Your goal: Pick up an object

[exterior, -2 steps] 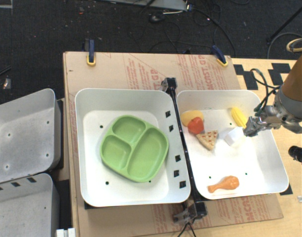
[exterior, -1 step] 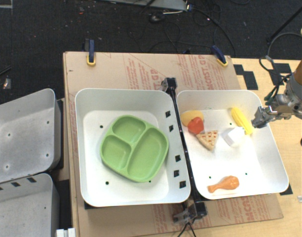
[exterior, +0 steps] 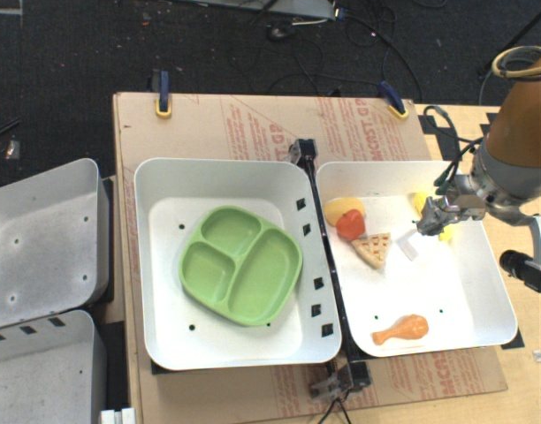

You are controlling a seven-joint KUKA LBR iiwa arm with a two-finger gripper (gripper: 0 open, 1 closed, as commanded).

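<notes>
Grey gripper (exterior: 432, 218) hung over right bin (exterior: 483, 312), fingers' state unclear, pizza slice (exterior: 374, 249) to its left, green plate (exterior: 241, 264) in left bin (exterior: 156, 237).

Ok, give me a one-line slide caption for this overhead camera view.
Arm's hand poised over right bin of toy food; green divided plate sits in left bin.

Bench (exterior: 217, 131) bears left bin (exterior: 156, 263), right bin (exterior: 483, 281).
</notes>
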